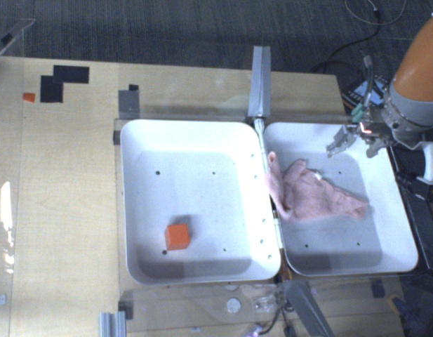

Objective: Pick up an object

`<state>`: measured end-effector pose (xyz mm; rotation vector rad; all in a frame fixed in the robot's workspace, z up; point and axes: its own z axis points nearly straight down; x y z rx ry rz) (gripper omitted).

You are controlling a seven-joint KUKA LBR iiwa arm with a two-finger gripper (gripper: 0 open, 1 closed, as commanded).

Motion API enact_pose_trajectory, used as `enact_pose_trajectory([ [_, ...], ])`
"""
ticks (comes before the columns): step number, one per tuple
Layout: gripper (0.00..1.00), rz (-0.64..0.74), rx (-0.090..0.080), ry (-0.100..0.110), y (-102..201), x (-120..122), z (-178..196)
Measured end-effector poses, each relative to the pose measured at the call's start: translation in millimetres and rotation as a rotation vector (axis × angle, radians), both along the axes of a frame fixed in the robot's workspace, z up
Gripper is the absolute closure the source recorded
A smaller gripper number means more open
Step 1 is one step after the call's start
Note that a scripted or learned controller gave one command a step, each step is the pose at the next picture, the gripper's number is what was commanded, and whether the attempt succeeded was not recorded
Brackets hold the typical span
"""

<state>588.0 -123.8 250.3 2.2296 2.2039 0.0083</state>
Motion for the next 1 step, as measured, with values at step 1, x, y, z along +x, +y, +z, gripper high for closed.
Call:
enact_pose_trajectory([
  [1,0.00,0.091,-0.002,-0.003,-28.3,-13.6,-152.5],
])
